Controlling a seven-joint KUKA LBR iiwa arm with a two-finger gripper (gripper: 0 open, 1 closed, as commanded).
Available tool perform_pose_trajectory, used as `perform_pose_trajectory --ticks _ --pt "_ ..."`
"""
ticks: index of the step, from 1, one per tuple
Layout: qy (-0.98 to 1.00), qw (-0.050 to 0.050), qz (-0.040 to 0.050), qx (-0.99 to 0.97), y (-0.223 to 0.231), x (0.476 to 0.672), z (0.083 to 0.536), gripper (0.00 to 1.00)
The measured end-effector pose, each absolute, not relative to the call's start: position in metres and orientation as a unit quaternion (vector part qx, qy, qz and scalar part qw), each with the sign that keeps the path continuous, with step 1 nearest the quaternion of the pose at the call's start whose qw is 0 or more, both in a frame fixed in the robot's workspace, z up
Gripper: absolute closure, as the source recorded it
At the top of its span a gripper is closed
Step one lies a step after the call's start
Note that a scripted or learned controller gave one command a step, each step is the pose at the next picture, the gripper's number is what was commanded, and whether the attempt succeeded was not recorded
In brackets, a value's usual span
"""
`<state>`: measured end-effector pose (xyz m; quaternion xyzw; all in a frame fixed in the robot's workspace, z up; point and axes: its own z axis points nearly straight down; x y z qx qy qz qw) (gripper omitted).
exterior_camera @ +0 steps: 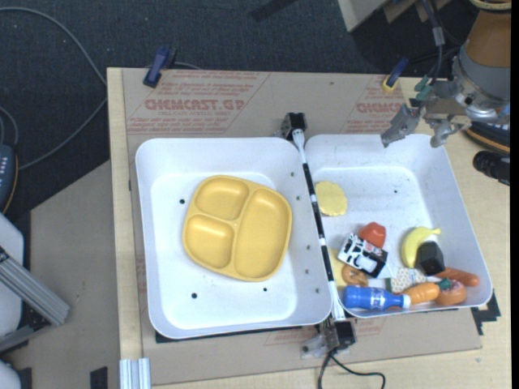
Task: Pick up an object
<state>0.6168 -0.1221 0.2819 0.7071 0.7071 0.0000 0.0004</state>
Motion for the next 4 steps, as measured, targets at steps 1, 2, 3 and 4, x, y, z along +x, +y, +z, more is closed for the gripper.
perform_pose_trajectory --ticks 1,2,3,4 --pt "0.707 -0.001 -0.0007 0.708 -0.16 0.57 0.177 0.0" --pt "0.707 -0.001 -0.0001 0.707 -0.129 0.513 0.084 0.0" --pt "0.707 0.001 0.0006 0.708 -0.129 0.513 0.094 1.0" --pt "0.708 0.0 0.001 0.706 -0.062 0.559 0.185 1.0"
